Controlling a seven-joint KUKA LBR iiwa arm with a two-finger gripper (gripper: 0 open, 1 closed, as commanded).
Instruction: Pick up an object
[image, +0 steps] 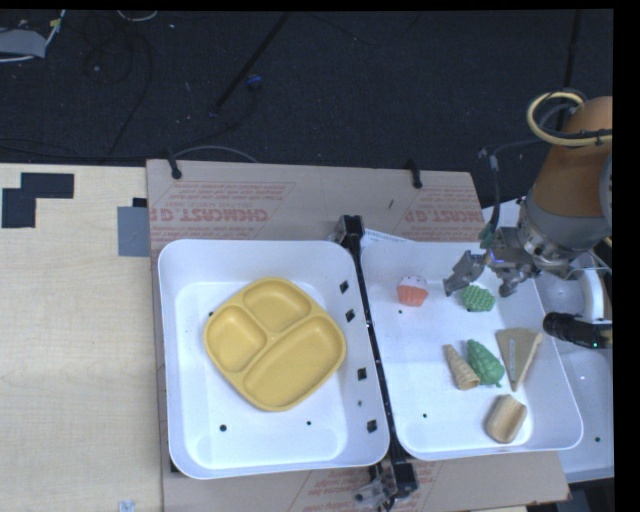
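My gripper hangs over the far right part of the right bin, its fingers spread open. A small green knobbly piece lies just below and between the fingertips, not held. A pink and orange toy cupcake sits to its left. Nearer the front lie a tan cone, a dark green leafy piece, a pale wedge and a tan bread-like piece.
The left bin holds a yellow divided plate. A black divider runs between the two bins. Bare bin floor shows around the cupcake and in the near left of the right bin.
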